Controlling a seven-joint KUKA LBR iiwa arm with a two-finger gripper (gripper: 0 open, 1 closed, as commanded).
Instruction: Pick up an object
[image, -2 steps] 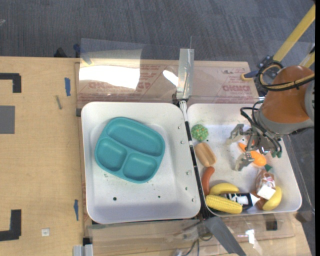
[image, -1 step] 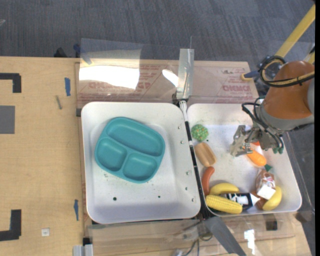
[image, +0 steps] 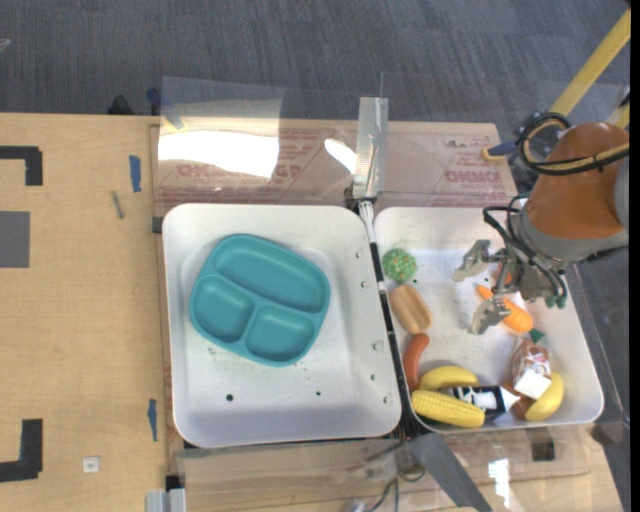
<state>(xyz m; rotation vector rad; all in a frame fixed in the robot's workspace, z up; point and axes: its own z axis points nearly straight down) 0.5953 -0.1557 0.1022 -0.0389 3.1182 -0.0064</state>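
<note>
My gripper (image: 480, 291) hangs low over the upper right part of the right bin (image: 584, 352). Its two grey fingers (image: 472, 263) are spread apart, so it is open, with bare bin floor between the tips. An orange carrot-like toy (image: 514, 319) lies just to the right of the lower finger, partly under the gripper body. It is not held. Left of the gripper lie a green ball (image: 399, 264) and a tan bread roll (image: 410, 307).
The right bin's front holds a red sausage (image: 416, 358), a banana (image: 448, 377), a corn cob (image: 445, 407), a second banana (image: 546, 397) and a wrapped packet (image: 530, 366). A teal divided plate (image: 262, 297) lies in the left bin (image: 190, 400).
</note>
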